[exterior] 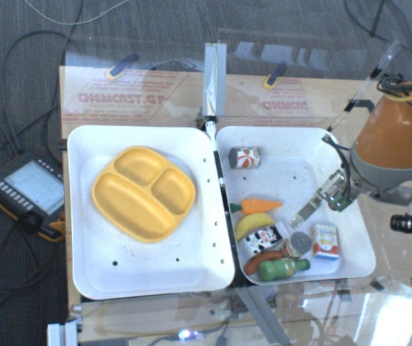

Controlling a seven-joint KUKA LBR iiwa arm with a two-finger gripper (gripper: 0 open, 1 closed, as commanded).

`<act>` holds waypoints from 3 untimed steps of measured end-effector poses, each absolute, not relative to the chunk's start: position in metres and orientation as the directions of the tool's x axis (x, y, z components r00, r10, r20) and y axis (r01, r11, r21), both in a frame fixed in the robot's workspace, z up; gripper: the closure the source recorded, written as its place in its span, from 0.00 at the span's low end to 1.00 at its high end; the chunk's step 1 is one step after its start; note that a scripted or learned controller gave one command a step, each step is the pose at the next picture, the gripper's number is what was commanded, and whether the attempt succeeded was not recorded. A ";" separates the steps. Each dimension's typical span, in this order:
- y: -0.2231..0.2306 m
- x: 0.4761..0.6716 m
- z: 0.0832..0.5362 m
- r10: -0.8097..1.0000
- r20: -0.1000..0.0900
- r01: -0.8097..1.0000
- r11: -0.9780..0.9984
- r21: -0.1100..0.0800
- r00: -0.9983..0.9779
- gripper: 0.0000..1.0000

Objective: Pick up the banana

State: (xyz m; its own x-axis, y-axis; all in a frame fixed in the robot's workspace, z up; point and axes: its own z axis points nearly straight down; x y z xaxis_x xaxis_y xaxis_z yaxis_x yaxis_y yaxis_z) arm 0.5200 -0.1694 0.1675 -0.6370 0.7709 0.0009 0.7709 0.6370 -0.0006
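Observation:
The yellow banana [247, 224] lies in the right bin [292, 141], near its left wall, just below an orange carrot [258, 206]. A black-and-white patterned box [263, 238] touches the banana's lower right side. My gripper [299, 218] hangs over the right bin, to the right of the banana and apart from it, pointing down and to the left. Nothing shows in its grasp. Behind it, the grey wrist and its orange band [387, 134] enter from the right.
The right bin also holds a red-and-white can [245, 157], a grey-capped jar [297, 244], a small carton [325, 241], a green bottle [281, 267] and a red sausage [258, 260]. The left bin [105, 269] carries a yellow divided plate [143, 192]. A handheld pendant [24, 190] sits at far left.

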 end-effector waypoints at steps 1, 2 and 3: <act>-0.140 0.512 0.115 0.774 -0.020 0.774 0.633 0.014 -0.632 0.00; -0.029 0.516 0.183 0.818 0.001 0.818 0.575 -0.001 -0.575 0.00; -0.029 0.516 0.183 0.818 0.002 0.818 0.575 -0.002 -0.575 0.00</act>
State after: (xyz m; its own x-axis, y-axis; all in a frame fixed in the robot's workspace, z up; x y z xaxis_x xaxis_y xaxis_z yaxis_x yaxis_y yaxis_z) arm 0.5161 -0.0289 0.1831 -0.5752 0.8180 0.0016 0.8180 0.5752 -0.0016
